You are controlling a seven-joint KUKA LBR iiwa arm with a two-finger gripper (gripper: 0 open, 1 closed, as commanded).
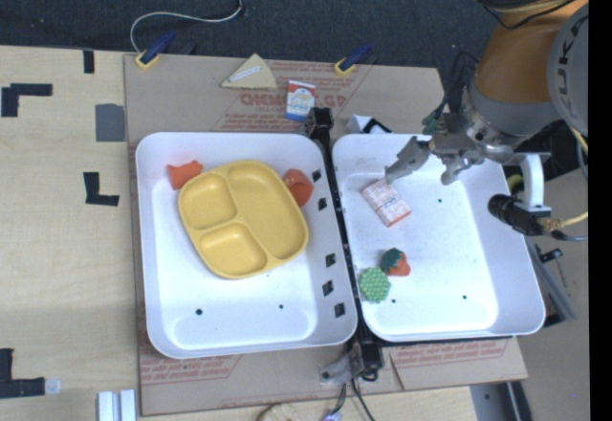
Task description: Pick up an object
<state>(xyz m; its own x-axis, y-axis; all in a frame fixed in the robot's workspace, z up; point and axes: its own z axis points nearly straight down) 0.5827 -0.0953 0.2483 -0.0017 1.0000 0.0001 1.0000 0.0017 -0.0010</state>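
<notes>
Camera view: a small white-and-pink printed carton (386, 202) is seen lying flat in the right shallow white bin (478, 314), toward its ten o'clock corner. It is judged light, fairly stiff yet crushable, and best taken across its narrow sides. The pincer (427, 166) is spread wide just beyond the carton at one o'clock; nothing is held or touched.

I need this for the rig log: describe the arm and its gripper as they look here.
The arm is bulky and rounded, with an orange band over a grey body; part of a dark letter marking shows at its right edge. Dark cables loop over its top. The gripper is grey metal with two slim prongs. A white bracket and a black cylindrical part with cables sit beside the wrist.
</notes>
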